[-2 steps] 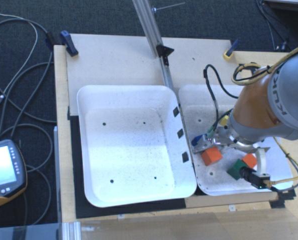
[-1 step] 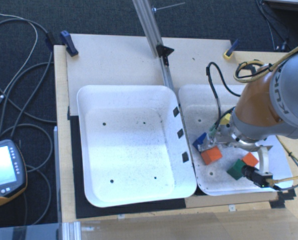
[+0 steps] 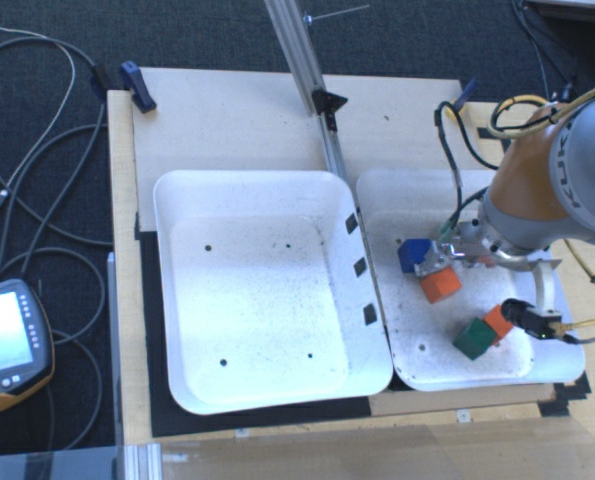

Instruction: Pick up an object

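Camera view, looking down at a slant on the bench (image 3: 227, 118). Two shallow white bins side by side: left bin (image 3: 177, 203) fills the centre-left of frame, right bin (image 3: 377, 193) sits centre-right, their rims touching along the middle.

Arm (image 3: 567, 168) comes in from the right edge, grey w/ orange band (image 3: 522, 183) above the wrist, reaching down into the right bin. Gripper (image 3: 439, 264) is at the middle of the right bin, fingers pointing toward frame left. Can't tell whether they're spread wide or narrowed; metal parts & blocks overlap there, too small to read.

Objs in right bin:
- blue block (image 3: 413, 255), just left of the gripper tip, touching or nearly so.
- orange block (image 3: 440, 286), right below the gripper, appears to touch it. Can't tell if it sits between the fingers or just beside them.
- green block (image 3: 474, 339), lower right of the bin, apart from the gripper.
- small orange piece (image 3: 497, 320), just upper right of the green block, touching it.

Elsewhere: aluminium rail (image 3: 295, 43) slants down from top centre to between the bins. Blue clamp (image 3: 137, 85) at the bench's upper left corner. Handheld pendant w/ lit screen (image 3: 7, 333) at lower left of frame, cables (image 3: 37, 168) looping on the dark floor above it.
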Robot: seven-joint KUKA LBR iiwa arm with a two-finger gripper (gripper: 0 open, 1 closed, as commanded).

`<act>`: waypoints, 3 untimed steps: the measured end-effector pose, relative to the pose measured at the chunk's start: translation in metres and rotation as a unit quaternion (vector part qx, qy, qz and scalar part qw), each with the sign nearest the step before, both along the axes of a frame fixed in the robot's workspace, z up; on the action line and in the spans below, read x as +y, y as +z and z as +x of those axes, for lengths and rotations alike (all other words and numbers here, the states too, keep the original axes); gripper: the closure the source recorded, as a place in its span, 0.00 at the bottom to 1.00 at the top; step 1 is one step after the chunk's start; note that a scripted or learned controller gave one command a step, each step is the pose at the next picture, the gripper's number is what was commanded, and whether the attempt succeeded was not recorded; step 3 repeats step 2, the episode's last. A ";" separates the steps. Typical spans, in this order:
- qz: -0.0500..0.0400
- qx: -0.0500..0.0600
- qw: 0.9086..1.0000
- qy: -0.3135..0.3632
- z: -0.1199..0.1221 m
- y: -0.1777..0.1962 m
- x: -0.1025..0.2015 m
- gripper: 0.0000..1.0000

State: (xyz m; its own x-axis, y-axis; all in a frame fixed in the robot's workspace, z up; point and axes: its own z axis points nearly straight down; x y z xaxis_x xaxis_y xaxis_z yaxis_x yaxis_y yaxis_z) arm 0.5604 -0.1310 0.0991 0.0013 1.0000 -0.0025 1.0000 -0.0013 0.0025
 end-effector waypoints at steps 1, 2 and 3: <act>0.002 -0.002 1.000 0.005 -0.030 0.105 0.090 1.00; 0.004 0.004 1.000 0.005 -0.077 0.100 0.159 1.00; 0.004 0.004 1.000 0.005 -0.077 0.100 0.159 1.00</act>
